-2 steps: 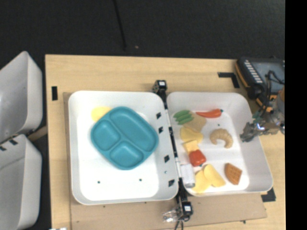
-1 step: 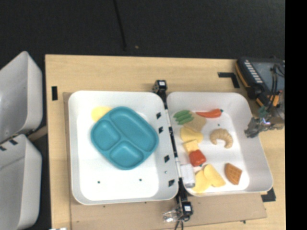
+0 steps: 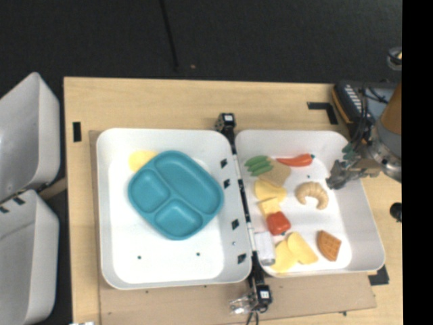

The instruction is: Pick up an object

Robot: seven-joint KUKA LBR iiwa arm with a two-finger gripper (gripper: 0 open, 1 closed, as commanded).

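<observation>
The task is at the approach step: nothing sits between the fingers, and no object has been lifted. The dark two-finger gripper (image 3: 337,179) hangs over the right-hand side of the right shallow white plastic bin (image 3: 352,249), entering from the right; whether it is spread or closed cannot be told at this resolution. The nearest candidate is the tan crescent-shaped toy croissant (image 3: 312,193), which lies just beside the gripper, to its left, apart from its neighbours. It appears a smooth, rigid, curved moulding, and the rounded back may slip unless the grip spans the thick middle. The next move calls for shifting left over it, then a straight descent. Other items in this bin include a red-orange toy chilli pepper (image 3: 295,160) and a red toy block (image 3: 278,223). The left white bin (image 3: 115,249) bears a teal divided plastic plate (image 3: 175,193).
</observation>
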